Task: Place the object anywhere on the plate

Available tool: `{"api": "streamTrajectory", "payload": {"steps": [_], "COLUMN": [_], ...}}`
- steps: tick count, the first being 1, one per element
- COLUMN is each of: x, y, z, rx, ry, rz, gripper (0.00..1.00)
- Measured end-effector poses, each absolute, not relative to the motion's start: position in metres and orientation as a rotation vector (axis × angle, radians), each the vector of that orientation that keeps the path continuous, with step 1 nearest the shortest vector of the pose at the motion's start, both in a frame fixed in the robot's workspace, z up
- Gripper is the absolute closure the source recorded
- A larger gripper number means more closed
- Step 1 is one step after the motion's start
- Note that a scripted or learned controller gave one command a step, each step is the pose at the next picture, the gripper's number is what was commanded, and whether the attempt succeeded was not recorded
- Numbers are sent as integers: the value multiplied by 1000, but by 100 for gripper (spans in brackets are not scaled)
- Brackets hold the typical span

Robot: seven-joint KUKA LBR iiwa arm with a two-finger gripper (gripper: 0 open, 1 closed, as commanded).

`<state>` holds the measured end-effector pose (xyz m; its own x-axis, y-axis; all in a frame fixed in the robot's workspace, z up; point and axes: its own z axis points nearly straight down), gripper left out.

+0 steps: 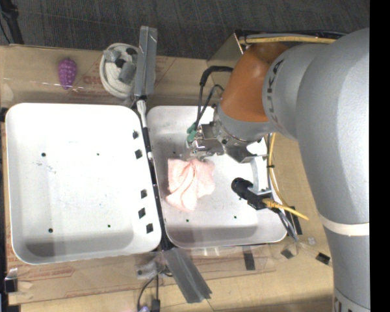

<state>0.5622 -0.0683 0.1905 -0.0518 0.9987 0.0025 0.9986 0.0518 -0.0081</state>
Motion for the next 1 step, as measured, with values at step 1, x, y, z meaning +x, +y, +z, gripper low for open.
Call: {"api": "streamTrajectory", "payload": {"steps": [1], "x": [562], "y": [-67], "z": [231], "rx": [-2152], "ry": [-2284], "rz": [3], "gripper": [100]}}
